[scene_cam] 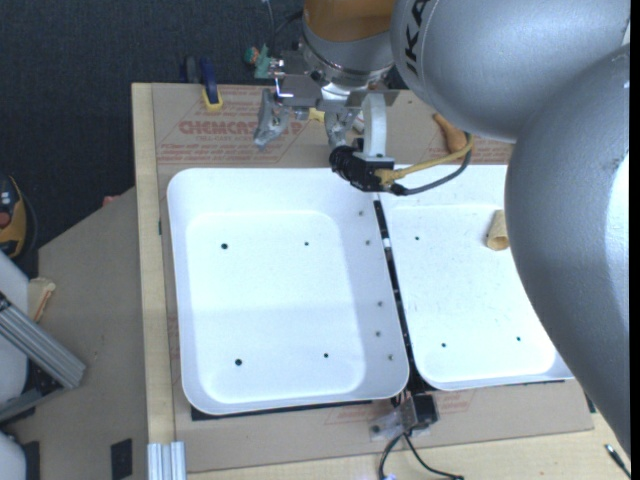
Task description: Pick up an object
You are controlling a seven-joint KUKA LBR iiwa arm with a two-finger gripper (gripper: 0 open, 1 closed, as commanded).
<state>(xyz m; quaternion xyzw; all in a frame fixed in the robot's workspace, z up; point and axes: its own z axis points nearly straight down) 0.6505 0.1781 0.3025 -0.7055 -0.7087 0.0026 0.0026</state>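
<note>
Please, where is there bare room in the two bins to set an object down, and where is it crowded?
The left bin offers bare white floor from wall to wall. The right bin has open floor between the middle divider and the arm, below the small tan object. It is crowded at the far edge, where the gripper and cables hang near the divider.

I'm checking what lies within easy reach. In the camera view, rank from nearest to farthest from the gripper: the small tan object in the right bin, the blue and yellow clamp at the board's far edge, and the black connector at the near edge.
1. Blue and yellow clamp, far edge, to the left of the gripper.
2. Small tan object, right white bin.
3. Black connector, near edge.
</note>
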